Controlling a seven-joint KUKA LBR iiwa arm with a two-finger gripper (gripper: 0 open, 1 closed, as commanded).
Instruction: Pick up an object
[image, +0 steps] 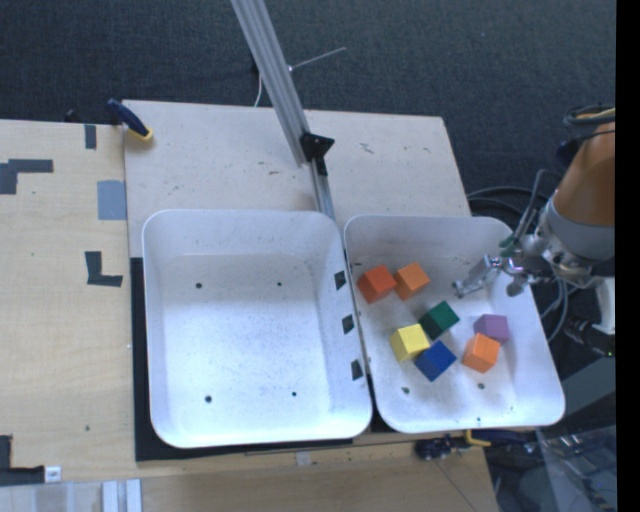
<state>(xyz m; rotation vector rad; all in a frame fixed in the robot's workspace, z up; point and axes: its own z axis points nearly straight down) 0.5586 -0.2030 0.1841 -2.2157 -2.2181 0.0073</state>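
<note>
Here we see shiny metal gripper (488, 276), can't tell if open. Just below: square purple block (491, 326), green block (439, 319).

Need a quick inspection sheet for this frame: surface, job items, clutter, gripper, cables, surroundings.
Surface: pale wooden bench bearing a left white plastic bin and a right white plastic bin, both speckled.
Job's things: seven small cubes in the right bin: dark orange, light orange, green, yellow, blue, purple, orange.
Clutter: blue-and-yellow clamp at the bench's far edge; grey tape patches.
Gripper: two-finger gripper over the right bin's far right side, nothing seen between its fingers.
Cables: black cables right of the bench.
Surroundings: dark carpet; slanted aluminium rail.
</note>
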